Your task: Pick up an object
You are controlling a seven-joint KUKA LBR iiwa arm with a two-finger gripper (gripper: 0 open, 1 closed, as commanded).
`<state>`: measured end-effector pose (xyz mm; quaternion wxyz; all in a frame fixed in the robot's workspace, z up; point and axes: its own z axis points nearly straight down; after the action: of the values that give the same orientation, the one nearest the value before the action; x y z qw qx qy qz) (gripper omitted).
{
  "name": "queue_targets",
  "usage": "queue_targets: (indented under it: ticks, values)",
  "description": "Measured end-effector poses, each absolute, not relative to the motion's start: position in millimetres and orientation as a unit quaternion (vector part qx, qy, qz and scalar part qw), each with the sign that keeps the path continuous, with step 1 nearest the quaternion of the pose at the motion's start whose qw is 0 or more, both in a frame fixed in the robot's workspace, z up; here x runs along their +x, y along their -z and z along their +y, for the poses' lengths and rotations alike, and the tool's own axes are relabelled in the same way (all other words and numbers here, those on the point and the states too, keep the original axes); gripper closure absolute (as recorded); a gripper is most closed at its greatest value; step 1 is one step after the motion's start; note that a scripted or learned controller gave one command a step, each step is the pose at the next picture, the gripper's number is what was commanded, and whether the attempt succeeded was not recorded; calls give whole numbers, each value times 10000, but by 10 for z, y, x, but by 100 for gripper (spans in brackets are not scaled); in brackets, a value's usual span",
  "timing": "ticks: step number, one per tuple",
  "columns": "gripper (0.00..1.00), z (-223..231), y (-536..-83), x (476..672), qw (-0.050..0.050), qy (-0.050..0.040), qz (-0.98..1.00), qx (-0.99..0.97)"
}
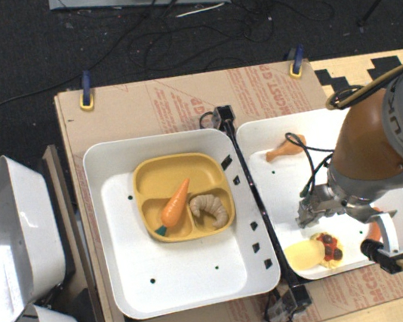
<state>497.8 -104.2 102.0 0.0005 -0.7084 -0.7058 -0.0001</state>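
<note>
Arm [371, 147] over right bin [281, 181] — carrot [176, 203] in yellow tray [150, 176].

— Where is the arm [382, 141]?
— It reaches in from the right, its orange band uppermost, bent steeply downward.
— And the gripper [315, 210]?
— Low at the wrist's left end, pointing down and left.

Two shallow white bins sit side by side on a cardboard sheet [175, 96]: the left bin [121, 231] at nine o'clock, the right bin [283, 189] at three. Yellow clamps [87, 101] [296, 65] grip the sheet's twelve o'clock edge; cables [163, 25] cross the dark floor beyond.
</note>
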Motion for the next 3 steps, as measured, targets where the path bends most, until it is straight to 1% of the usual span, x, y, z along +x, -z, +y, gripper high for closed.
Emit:
queue_targets:
  ticks: [1,2,3]
  values:
    - [100,-1068,-1605,4908,-18,11,-7068,-7074]
    - [100,-1015,-2192,4998,-30,20,-7084,-7058]
    - [100,-1016,-2649,5014,-27,15,-7086,-7056]
